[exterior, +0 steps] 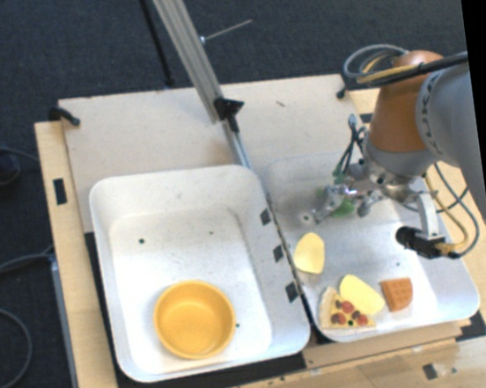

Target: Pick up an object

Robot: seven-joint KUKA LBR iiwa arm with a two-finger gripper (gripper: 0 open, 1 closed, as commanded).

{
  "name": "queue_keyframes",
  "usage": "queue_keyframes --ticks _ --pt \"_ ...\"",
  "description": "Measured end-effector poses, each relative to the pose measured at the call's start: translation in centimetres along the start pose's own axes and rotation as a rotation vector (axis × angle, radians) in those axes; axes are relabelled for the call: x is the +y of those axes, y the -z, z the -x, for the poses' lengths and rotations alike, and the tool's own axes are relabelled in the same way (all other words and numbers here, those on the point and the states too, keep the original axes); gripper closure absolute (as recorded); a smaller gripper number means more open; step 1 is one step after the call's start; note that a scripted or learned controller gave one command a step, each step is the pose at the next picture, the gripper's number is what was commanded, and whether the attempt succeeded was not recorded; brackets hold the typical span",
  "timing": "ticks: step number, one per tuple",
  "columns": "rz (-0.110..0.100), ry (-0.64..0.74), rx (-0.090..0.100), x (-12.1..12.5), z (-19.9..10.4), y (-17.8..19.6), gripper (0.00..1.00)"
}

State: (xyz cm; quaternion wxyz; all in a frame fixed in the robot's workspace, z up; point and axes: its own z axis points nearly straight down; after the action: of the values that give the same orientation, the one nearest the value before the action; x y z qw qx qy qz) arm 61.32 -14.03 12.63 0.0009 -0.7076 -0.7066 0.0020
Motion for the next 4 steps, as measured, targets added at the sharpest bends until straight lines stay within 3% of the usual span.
queue_keyframes --ticks 1,4 --pt "0.009 -0.003 0.0 0.2 0.0 1.4 1.0" --pt "0.011 0.004 0.0 1.0 0.6 16.3 1.0"
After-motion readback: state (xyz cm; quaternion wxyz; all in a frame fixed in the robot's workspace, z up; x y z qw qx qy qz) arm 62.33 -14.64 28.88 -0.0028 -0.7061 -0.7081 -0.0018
